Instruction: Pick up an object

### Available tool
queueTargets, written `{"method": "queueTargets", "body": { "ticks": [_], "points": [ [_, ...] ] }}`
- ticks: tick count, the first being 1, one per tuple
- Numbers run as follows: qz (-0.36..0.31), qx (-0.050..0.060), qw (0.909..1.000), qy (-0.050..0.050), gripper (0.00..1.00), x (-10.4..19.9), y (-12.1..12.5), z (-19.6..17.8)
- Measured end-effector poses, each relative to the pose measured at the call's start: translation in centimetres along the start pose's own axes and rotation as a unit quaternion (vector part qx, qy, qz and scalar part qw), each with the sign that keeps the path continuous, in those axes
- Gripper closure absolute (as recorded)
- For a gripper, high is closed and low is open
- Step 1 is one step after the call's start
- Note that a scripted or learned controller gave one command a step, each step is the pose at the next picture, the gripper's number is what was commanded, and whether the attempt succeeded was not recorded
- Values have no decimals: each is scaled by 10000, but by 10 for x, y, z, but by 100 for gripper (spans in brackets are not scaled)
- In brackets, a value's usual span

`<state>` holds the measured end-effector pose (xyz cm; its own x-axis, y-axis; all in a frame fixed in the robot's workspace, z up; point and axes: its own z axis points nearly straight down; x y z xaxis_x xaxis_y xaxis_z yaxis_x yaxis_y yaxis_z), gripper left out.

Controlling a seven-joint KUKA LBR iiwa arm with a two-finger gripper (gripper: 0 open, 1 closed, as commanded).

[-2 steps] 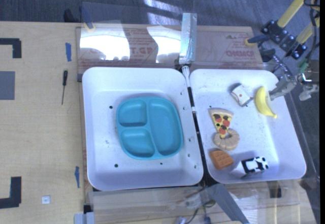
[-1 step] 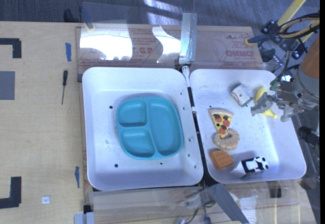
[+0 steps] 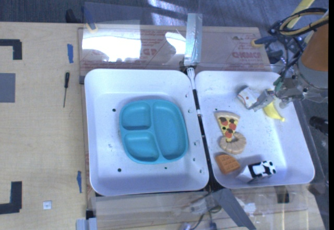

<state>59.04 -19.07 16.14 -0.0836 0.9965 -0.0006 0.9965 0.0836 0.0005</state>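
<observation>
Over the right bin (image 3: 305, 171), the gripper (image 3: 269, 99) is hovering at two o'clock, fingers spread beside a banana (image 3: 273, 112); a pizza slice (image 3: 228, 123) is lying toward centre.

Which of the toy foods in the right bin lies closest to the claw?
The yellow banana, at the bin's upper right, just below the claw. The pizza slice, cookie and cracker lie farther down and left.

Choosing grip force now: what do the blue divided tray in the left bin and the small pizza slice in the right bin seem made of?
Blue divided tray: likely moulded plastic, smooth, even colour, soft sheen. Small pizza slice: probably a plastic or rubber toy, with flat printed-looking toppings; too small to be sure.
</observation>
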Motion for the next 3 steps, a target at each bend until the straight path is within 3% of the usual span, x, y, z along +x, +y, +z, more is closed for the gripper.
{"method": "queueTargets", "body": {
  "ticks": [1,2,3],
  "points": [
    [226,-38,9997,39,0,-21,25,64],
    [226,-31,9997,43,0,-20,25,65],
    [-167,-23,9999,11,0,49,45,52]
  ]
}}
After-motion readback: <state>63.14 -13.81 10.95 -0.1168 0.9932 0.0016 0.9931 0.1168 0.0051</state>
